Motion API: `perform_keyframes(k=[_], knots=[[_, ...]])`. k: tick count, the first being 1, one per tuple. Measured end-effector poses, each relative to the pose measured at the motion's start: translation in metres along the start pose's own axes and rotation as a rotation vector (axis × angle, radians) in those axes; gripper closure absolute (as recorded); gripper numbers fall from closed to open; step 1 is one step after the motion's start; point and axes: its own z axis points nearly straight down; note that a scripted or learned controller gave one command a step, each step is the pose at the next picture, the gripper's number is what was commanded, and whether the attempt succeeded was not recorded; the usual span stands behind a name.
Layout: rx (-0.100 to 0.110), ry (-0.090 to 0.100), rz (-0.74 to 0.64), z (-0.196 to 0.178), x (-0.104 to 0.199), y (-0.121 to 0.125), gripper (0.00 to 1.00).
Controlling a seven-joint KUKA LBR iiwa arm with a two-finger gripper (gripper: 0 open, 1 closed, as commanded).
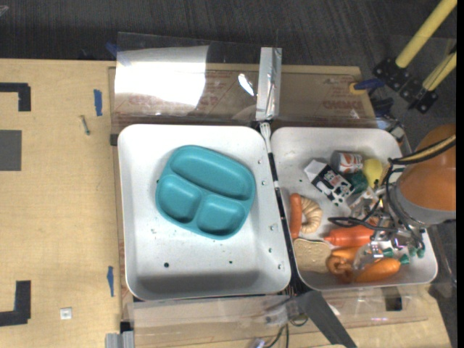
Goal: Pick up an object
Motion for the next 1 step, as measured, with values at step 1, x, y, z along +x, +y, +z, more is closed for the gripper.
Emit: perform_keyframes(k=[1], knots=[[0.002,-0.008,-0.003,-0.0111,-0.0026,0.0012,1.0]])
